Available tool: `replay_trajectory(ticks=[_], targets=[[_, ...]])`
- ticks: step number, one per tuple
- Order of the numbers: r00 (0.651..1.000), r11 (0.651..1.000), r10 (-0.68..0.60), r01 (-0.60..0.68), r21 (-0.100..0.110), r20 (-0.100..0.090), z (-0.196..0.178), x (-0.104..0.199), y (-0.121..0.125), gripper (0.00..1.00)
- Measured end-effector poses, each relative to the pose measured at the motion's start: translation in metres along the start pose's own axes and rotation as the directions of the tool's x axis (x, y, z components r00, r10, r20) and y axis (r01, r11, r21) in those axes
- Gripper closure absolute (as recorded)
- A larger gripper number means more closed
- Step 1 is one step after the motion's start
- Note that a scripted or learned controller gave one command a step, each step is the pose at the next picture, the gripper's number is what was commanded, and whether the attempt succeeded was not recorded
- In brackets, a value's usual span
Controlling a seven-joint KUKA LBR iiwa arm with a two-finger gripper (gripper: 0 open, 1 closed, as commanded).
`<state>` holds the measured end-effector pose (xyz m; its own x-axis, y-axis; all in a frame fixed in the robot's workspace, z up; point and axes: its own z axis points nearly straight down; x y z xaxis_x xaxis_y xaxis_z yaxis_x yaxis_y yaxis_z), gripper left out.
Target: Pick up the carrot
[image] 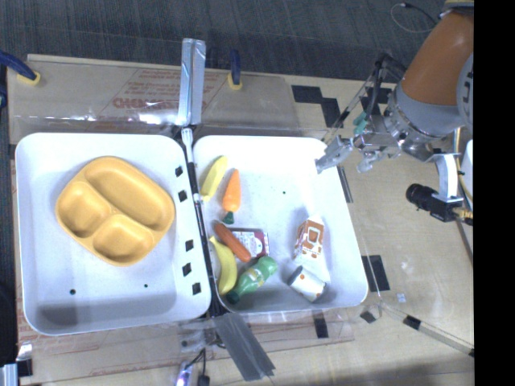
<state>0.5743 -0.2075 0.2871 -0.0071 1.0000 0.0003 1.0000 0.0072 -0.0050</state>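
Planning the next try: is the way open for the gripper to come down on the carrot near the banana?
Probably yes. The carrot lies uncovered in the right bin, with the banana close on one side. The gripper hangs over the bin's far right rim, with bare floor between.

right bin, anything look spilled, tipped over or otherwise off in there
Nothing looks spilled or damaged. The right bin is just crowded along its left side: two bananas, a carrot, a sausage and a green bottle lying on its side. The claw hangs at the bin's upper right corner.
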Motion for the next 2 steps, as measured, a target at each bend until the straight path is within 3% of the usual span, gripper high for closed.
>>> replay_trajectory(ticks=[1, 2], targets=[[0.998, 0.998, -0.069, 0.069, 0.002, 0.001, 0.07, 0.07, 0.005, 0.0], [0.943, 0.943, -0.332, 0.332, -0.006, 0.004, -0.055, 0.09, 0.035, 0.0]])
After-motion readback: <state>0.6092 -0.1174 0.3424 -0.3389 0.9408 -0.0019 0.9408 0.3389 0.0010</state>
